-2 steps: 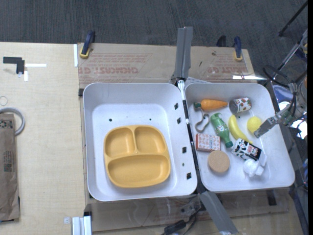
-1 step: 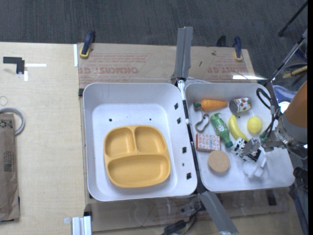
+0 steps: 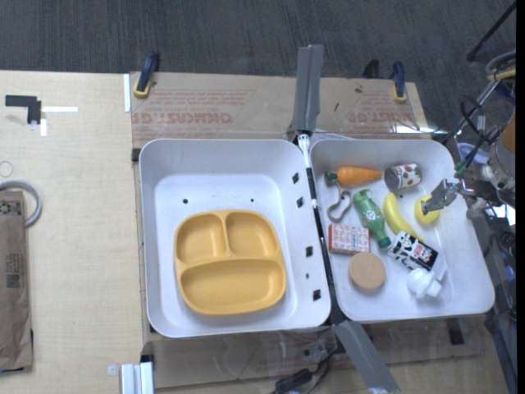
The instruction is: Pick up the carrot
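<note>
near edge of the bench (image 3: 66,220): two white bins side by side on cardboard, dark carpet beyond. left bin (image 3: 156,220) holds a yellow divided plate (image 3: 230,261). right bin (image 3: 467,294) holds the carrot (image 3: 359,175) at its far left, lying flat, green top pointing left, beside a small can (image 3: 404,176); also a green bottle (image 3: 372,217), a banana (image 3: 395,216) and a round cork disc (image 3: 367,271). gripper (image 3: 439,197) reaches in from the right, low over the bin's right side, right of the carrot, touching a yellow object (image 3: 426,210); its finger state cannot be determined.
</note>
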Tool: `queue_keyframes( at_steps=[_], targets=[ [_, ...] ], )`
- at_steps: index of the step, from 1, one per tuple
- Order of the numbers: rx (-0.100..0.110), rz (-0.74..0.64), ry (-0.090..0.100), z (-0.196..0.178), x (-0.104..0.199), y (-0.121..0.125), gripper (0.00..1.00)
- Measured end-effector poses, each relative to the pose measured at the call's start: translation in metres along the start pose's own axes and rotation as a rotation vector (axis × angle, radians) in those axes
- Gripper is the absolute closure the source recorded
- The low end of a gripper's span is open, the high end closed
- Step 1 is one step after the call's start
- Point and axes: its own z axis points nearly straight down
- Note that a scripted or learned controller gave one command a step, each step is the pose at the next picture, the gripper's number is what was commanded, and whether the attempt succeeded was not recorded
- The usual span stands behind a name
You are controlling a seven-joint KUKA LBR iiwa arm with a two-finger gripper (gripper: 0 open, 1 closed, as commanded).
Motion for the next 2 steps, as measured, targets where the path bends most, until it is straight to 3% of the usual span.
queue_keyframes(
  at_steps=[1, 2],
  targets=[
    [0.004, 0.159, 0.001, 0.058, 0.059, -0.059, 0.00],
    [0.004, 0.554, -0.001, 0.024, 0.115, -0.043, 0.00]
  ],
)
